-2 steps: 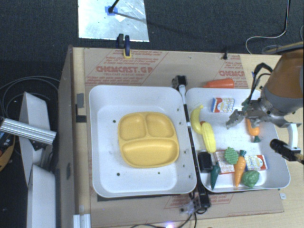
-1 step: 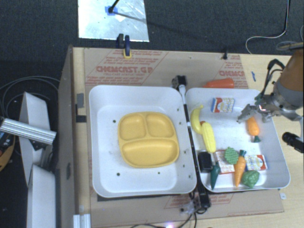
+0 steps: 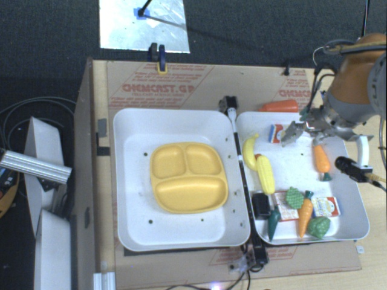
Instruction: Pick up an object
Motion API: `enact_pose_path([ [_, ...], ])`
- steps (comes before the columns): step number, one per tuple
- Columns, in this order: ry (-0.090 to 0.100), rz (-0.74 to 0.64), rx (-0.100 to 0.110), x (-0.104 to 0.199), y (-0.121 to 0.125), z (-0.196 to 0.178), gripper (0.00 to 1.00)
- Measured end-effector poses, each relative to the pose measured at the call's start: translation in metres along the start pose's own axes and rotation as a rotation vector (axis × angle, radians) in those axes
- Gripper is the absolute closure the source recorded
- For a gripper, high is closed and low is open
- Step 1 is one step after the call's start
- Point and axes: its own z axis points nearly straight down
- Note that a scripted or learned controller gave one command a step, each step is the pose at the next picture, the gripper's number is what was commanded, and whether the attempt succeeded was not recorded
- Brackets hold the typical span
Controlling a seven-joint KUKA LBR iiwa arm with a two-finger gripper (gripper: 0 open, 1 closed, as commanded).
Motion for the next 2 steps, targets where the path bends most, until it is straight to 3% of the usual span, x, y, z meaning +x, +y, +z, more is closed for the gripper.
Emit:
enact_pose_path([
  [1, -0.004, 0.003, 0.000, -0.063, -0.026, -0.044, 0.00],
  [2, 0.000, -0.001, 0.003, -0.028, 0.053, 0.017, 0.00],
])
